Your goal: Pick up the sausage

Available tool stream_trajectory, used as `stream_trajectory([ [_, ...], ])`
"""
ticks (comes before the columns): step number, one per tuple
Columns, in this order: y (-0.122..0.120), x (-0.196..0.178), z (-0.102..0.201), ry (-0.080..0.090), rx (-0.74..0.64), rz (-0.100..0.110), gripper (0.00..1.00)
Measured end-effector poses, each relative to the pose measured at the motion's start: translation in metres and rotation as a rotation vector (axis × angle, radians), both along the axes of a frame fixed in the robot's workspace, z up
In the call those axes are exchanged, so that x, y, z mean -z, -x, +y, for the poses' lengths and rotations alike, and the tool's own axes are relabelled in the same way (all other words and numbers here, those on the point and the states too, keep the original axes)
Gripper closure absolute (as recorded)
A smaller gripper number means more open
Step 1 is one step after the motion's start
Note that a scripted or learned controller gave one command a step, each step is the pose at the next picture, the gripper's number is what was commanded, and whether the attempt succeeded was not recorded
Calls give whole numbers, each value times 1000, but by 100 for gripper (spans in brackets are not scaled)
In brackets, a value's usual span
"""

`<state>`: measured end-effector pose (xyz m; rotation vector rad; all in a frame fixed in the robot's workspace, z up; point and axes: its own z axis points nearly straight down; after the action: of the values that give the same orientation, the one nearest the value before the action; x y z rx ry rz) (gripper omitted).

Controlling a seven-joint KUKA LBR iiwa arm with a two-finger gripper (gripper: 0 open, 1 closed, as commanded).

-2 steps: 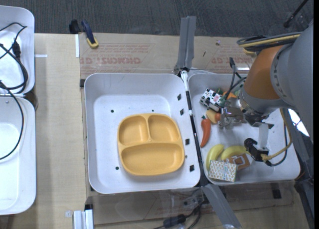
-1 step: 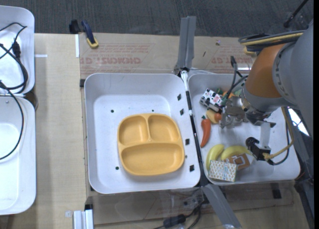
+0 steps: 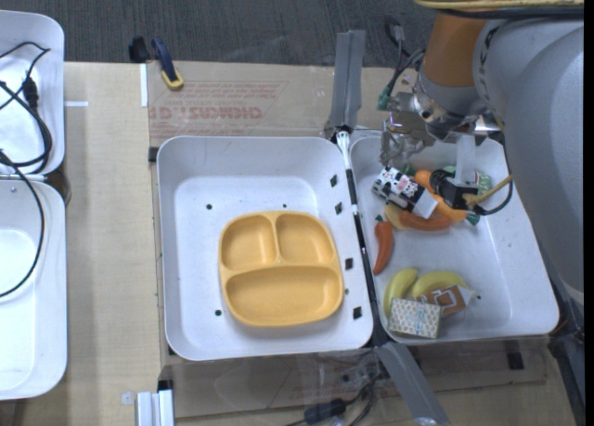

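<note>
Camera view: the sausage lies at the right bin's left wall, centre-right of frame. The tool hovers above-right; its grip state cannot be told. Best descend directly over the sausage, clearing the wall.

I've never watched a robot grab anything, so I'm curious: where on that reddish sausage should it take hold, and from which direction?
Probably at the middle of the sausage, coming straight down from above. It lies flat and slim on the right bin floor, running roughly lengthwise beside the bin's left wall, so the fingers should close across its narrow width. The wall sits close on one side and the bananas are just below, leaving little room.
</note>
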<state>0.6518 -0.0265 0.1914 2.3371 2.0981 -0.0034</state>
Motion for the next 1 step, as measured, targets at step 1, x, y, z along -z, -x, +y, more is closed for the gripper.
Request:
stream_trajectory([
  [1,0,1,0,0,1,1,0],
])
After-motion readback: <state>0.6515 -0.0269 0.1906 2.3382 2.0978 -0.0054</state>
